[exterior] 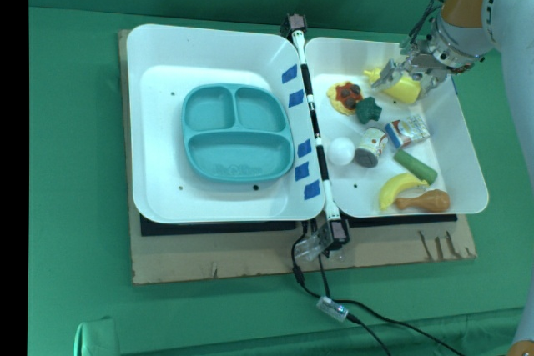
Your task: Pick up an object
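The camera view looks down on two white bins on the green-covered bench (75,179). The left bin (158,54) carries a teal divided plate (236,133). At the far end of the right bin (467,171), the pincer (406,75) sits low over a yellow toy (404,89), touching or just above it; how far it is opened cannot be told, nor whether it grips the toy. Near it lie a small pizza slice (342,96) and a dark green broccoli piece (368,110). Further forward are a white ball (340,151), a small can (368,147), a red and white packet (407,131), a green cucumber (415,167), a banana (399,188) and a brown drumstick (425,201).
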Robot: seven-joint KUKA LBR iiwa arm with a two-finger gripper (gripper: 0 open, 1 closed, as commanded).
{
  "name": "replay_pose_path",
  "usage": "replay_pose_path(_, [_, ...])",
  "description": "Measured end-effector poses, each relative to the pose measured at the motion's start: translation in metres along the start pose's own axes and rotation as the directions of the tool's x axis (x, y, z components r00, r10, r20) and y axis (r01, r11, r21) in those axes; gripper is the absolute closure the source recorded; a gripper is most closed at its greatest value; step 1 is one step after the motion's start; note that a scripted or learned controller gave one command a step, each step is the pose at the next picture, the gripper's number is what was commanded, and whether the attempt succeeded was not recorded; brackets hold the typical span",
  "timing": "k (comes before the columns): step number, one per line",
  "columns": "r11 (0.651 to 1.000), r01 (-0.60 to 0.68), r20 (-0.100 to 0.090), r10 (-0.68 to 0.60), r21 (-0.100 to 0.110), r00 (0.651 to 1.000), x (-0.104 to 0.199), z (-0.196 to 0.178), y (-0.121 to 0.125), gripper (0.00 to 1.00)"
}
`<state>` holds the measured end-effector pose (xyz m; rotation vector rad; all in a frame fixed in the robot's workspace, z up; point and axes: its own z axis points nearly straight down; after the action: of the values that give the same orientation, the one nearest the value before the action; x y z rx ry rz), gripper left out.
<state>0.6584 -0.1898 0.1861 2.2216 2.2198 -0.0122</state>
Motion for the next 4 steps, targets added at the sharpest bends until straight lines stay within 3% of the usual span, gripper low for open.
replay_pose_path(1, [1.000,-0.002,0.007,0.002,0.008,1.000,-0.004,-0.014,-0.001,1.00])
replay_pose_path(2, [1.000,-0.003,0.000,0.003,-0.021,1.000,0.044,-0.144,0.018,1.00])
replay_pose_path(3, [1.000,-0.004,0.000,0.004,-0.020,1.000,0.044,-0.143,0.018,0.00])
replay_pose_path(4, [1.000,-0.007,-0.001,0.007,-0.011,1.000,0.057,-0.041,-0.035,0.00])
